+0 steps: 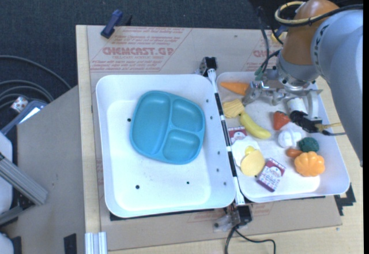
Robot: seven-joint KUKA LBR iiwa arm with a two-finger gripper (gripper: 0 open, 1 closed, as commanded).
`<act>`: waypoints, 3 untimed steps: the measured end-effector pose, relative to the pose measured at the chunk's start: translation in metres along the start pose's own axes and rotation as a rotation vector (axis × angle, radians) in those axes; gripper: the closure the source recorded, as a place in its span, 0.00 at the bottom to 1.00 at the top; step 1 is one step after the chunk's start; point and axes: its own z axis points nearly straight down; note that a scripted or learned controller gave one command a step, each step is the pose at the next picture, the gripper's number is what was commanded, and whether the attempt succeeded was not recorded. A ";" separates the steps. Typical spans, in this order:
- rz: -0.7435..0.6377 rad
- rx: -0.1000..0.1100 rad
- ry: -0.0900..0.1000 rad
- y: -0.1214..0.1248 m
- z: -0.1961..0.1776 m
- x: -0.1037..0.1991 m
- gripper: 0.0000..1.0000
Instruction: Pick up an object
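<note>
The right bin holds several toy foods. An orange carrot lies at its far left, with a ridged yellow piece and a banana below it. Further right are a red piece, a white egg, a green broccoli and an orange pumpkin. A yellow fruit and a small red-and-white box lie near the front. My gripper hangs low over the far part of this bin, between the carrot and the red piece. Its wrist hides what lies beneath it.
The left bin carries a blue divided plate. A black clamp sits at the far end of the ridge between the bins. The arm's grey body covers the right bin's far right corner. A blue clip lies on the board's far left.
</note>
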 end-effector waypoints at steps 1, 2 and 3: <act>0.001 -0.004 0.005 0.001 0.000 0.027 0.00; -0.002 -0.006 0.008 0.002 0.000 0.032 0.00; -0.002 -0.006 0.008 0.002 0.000 0.033 0.00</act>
